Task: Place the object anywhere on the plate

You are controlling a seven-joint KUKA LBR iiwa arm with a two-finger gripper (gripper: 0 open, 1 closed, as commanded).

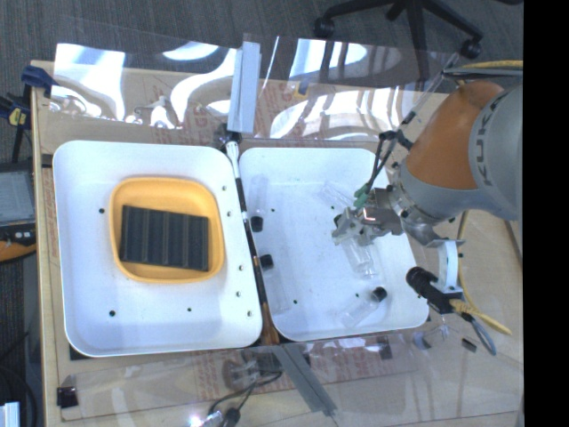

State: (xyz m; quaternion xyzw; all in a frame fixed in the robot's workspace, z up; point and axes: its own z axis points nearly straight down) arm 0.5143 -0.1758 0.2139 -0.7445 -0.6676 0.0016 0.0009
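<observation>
Lying in the right bin, seemingly a clear bottle, black-capped; gripper grip unreadable.

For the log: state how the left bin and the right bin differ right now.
The left bin holds a yellow plate with a dark ribbed insert; the right bin holds small clear items, one with a dark cap. The gripper is over the right bin, not the left. Both are shallow, white, rounded-cornered.

Two white bins sit side by side on the surface. Pliers lie at the surface's right edge. An office chair base stands on the floor beyond.
</observation>
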